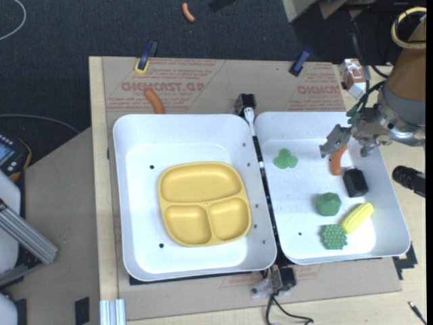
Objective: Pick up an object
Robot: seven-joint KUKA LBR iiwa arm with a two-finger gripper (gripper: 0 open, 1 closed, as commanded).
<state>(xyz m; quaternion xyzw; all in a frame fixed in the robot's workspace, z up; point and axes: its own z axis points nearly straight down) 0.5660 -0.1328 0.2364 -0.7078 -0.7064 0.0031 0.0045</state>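
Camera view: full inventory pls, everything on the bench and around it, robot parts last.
Bins: 2, white, side by side on the bench; left bin, right bin.
Divided tray: 1, yellow, three compartments, middle of left bin.
Leafy toy: 1, green, right bin, upper left.
Carrot-like piece: 1, orange, right bin, under the gripper.
Block: 1, black, right bin, beside the orange piece.
Lump: 1, green, right bin centre.
Corn: 1, yellow, right bin, lower right.
Broccoli-like toy: 1, green, touching the corn.
Stray piece: 1, orange, on the board above left bin.
Stray piece on floor: 1, orange.
Gripper: 1, grey, over right bin's upper right.
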